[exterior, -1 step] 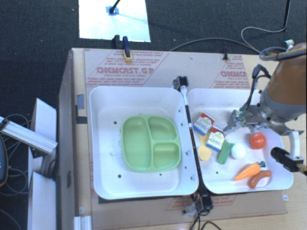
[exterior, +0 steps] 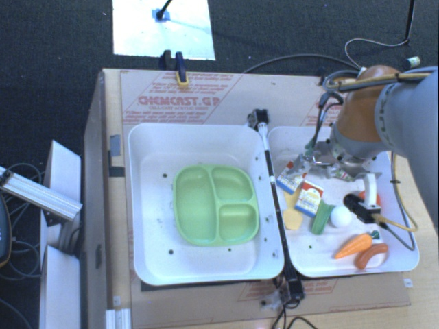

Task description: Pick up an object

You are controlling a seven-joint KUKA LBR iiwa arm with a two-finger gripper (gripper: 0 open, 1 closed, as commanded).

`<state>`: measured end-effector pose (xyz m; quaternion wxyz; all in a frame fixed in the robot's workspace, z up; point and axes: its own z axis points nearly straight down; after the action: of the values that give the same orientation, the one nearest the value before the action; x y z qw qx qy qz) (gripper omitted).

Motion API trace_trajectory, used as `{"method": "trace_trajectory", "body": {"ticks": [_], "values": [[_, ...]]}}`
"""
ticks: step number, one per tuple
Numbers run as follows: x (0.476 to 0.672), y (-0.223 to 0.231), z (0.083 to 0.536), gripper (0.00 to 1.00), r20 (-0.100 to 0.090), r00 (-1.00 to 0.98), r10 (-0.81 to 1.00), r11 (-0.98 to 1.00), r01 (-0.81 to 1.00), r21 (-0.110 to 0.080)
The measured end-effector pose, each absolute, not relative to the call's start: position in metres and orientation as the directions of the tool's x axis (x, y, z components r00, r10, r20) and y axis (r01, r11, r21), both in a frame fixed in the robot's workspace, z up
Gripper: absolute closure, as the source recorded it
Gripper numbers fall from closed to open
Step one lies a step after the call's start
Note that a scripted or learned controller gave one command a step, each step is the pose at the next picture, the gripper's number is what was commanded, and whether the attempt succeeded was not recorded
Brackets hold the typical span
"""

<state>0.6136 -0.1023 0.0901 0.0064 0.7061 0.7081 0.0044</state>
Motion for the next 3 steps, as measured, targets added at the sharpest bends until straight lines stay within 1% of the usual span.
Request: {"method": "trace_trajectory", "body": {"ticks": [1, 2, 3], "values": [[0.67, -0.086, 0.086, 0.0, 0.0, -0.005, 1.0, 0.005, 1.0, 0.004], [0.669, -0.083, 0.085, 0.0, -0.001, -0.005, 1.0, 0.005, 1.0, 0.002], [0.67, -0.083, 0.096, 1.0, -0.002, -0.008, 1.0, 0.008, 1.0, 0.006]]}}
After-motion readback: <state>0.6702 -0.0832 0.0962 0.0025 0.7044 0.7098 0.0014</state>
